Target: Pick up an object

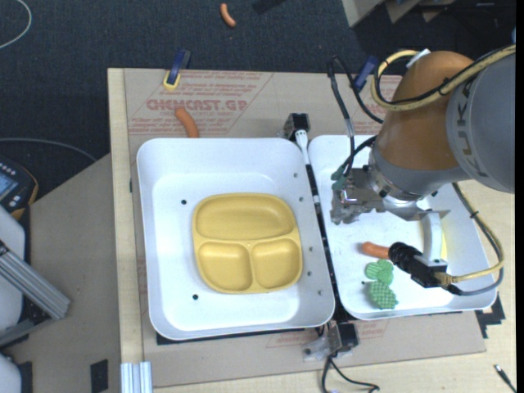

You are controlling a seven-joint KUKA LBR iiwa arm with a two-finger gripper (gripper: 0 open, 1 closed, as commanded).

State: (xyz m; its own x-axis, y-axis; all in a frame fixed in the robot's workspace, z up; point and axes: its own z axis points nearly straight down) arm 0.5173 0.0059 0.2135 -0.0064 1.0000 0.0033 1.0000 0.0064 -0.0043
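The end effector [348, 203], its grip state impossible to tell, hovers in the right bin [327, 150]; the toy carrot [375, 250] lies at its five o'clock, long axis running three-to-nine.

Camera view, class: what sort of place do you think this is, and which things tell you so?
Probably a robotics lab test bench. A grey and orange robot arm reaches over two white bins clamped to a board, loose cables run about, and toy food lies in the right bin.
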